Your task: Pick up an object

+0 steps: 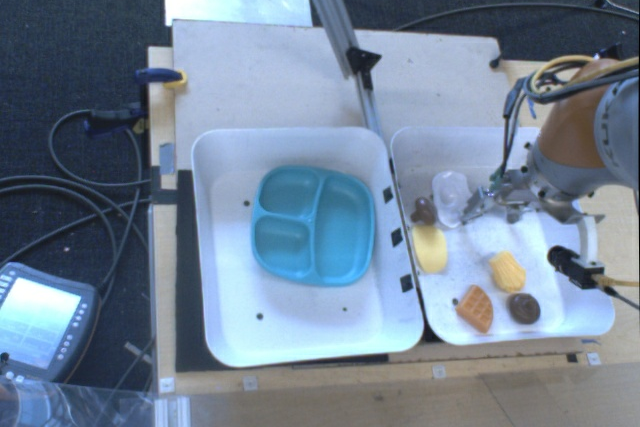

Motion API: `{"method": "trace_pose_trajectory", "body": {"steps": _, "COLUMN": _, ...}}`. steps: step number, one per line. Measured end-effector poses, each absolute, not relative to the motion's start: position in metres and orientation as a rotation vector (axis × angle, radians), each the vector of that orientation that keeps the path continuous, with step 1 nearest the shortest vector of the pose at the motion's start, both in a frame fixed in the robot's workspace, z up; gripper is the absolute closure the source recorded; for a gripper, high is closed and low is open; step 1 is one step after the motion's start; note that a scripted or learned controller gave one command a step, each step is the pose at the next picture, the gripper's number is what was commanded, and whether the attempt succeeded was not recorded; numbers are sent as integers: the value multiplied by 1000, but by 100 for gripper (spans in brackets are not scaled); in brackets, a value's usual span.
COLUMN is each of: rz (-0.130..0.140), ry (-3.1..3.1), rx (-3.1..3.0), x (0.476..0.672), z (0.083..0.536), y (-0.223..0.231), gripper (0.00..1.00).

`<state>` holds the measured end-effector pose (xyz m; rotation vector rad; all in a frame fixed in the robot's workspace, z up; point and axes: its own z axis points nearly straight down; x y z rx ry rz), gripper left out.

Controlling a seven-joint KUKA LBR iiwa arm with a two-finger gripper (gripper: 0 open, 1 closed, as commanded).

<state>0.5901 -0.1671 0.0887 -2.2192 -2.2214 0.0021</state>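
In the right bin (600, 320), my gripper (478, 204) hangs low over the upper middle, reaching in from the right. Just left of its tip stands a clear plastic cup (450, 191), very close or touching. A small brown piece (423, 211) lies left of the cup, with a pale yellow lump (431, 248) below it. Nearer the front lie a yellow corn-like piece (507, 271), an orange waffle (476, 308) and a dark brown round piece (524, 308). I see nothing held by the gripper.
The left bin (215, 315) holds a teal divided plate (313, 223). A slanted metal pole (330, 5) runs down to the wall between the bins. Cables and a handheld pendant (35, 315) lie on the floor at left.
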Motion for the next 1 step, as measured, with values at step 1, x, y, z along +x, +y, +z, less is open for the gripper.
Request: {"method": "trace_pose_trajectory", "body": {"steps": 1, "rz": -4, "ry": -2223, "rx": -2224, "x": 592, "z": 102, "y": -167, "gripper": 100}}
